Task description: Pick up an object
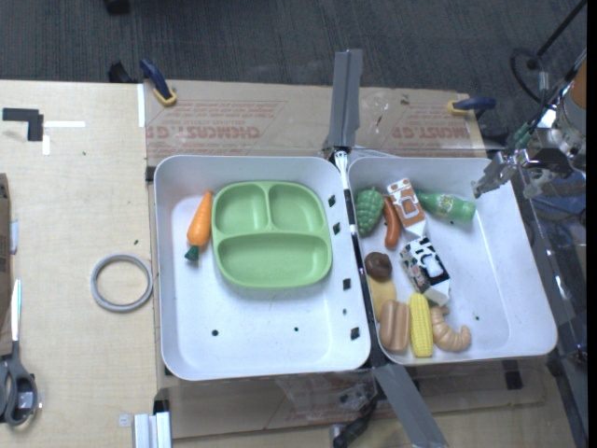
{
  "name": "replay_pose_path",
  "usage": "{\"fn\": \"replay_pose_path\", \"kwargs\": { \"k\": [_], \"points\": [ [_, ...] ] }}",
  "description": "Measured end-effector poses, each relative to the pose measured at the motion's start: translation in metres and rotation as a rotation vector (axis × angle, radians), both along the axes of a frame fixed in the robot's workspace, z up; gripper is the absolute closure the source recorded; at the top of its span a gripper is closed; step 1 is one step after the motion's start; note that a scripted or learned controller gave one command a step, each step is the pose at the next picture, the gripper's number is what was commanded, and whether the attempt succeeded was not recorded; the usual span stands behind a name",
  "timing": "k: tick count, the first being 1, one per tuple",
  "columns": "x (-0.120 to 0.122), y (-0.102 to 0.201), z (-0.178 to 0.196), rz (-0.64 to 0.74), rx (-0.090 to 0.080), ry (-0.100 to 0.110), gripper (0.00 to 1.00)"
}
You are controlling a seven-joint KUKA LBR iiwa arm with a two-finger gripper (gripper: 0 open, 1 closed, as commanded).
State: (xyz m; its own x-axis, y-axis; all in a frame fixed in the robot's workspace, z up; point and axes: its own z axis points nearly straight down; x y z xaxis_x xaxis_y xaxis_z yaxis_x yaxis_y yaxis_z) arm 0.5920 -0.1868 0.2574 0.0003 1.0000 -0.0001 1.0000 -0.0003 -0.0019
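The gripper [485, 183] hovers at the right bin's [522, 287] far right edge. Its jaws grip nothing; whether they are parted, I cannot tell.

In the right bin [504, 278], toys crowd the left side: a green bottle [448, 205], a black-and-white carton [427, 267], corn [421, 325] and a croissant [451, 334]. Its right half lies bare. In the left bin [252, 343], a green tray [272, 234] and carrot [199, 220] fill the back; the front floor is open.
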Motion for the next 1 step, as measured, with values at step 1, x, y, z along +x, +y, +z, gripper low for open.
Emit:
{"fn": "replay_pose_path", "kwargs": {
  "k": [1],
  "points": [
    [0.0100, 0.0533, -0.1658, 0.044, 0.000, -0.001, 0.00]
  ]
}}
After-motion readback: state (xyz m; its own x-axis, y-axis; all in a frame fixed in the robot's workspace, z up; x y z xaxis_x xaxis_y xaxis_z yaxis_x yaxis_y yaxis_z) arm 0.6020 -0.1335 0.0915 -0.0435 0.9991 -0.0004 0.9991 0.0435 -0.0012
